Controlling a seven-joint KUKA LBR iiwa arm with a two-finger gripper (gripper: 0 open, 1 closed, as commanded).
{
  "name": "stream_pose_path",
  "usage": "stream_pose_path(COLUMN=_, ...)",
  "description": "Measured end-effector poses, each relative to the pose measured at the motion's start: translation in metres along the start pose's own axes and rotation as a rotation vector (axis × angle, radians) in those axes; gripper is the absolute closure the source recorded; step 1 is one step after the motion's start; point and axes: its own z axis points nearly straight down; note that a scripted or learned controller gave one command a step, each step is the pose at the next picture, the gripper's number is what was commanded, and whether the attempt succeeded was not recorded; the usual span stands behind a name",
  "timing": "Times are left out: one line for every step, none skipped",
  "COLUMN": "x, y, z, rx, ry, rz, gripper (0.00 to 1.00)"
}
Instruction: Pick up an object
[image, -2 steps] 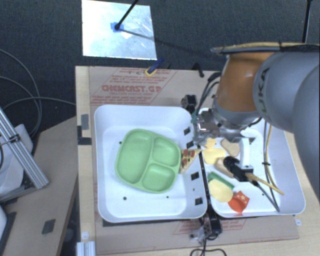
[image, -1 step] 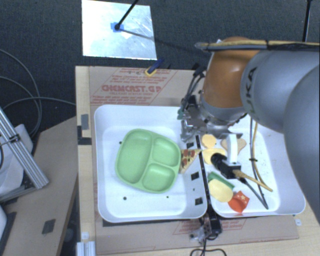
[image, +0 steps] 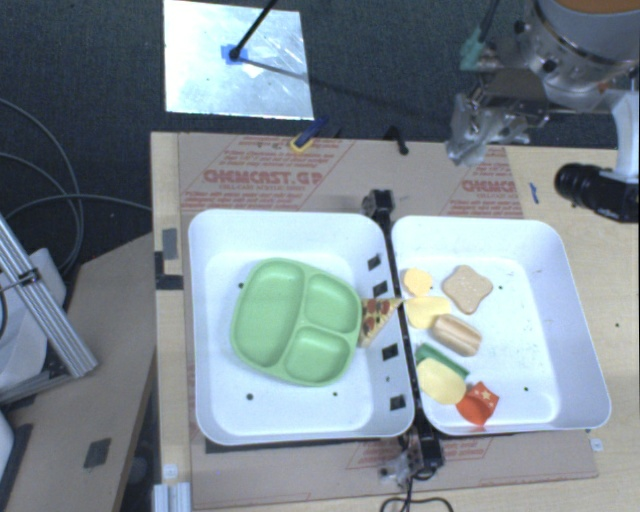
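**A:** So the stuff to be picked is all bunched in the right bin (image: 560, 300), along its left wall. A toast slice (image: 468, 287), a hot dog (image: 457, 334) just below it, a few yellow bits (image: 428, 311), a yellow piece on something green (image: 440, 378) and a red packet (image: 479, 401) near the front. A pizza slice (image: 375, 318) is draped across the divider, touching the green tray (image: 295, 320) in the left bin (image: 215, 400).

**B:** Toast would be favoured here. It's set a bit apart from the pile, with bare bin floor to its right, so it can be straddled without the neighbours being knocked. The hot dog is pressed against the yellow bits, and the pizza is half on the rim, so a clean grip there seems unlikely.

**A:** Where's the hand (image: 468, 135)?

**B:** High up behind the right bin, over the cardboard on the surface (image: 600, 240), well apart from everything. Nothing is held. Whether it's spread wide or narrow can't be told, it's a grey blur from this angle.

**A:** So a straight drop isn't possible?

**B:** No, it'd need to be brought forward over the bin first, then lowered plumb.

**A:** Anything else unclear?

**B:** The arm is cut off at the top edge, and what's under the yellow piece can't be made out beyond green.
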Motion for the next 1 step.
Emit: stream_pose_path(x=0.0285, y=-0.0472, z=0.1246, rx=0.033, ry=-0.005, rz=-0.002, gripper=1.0)
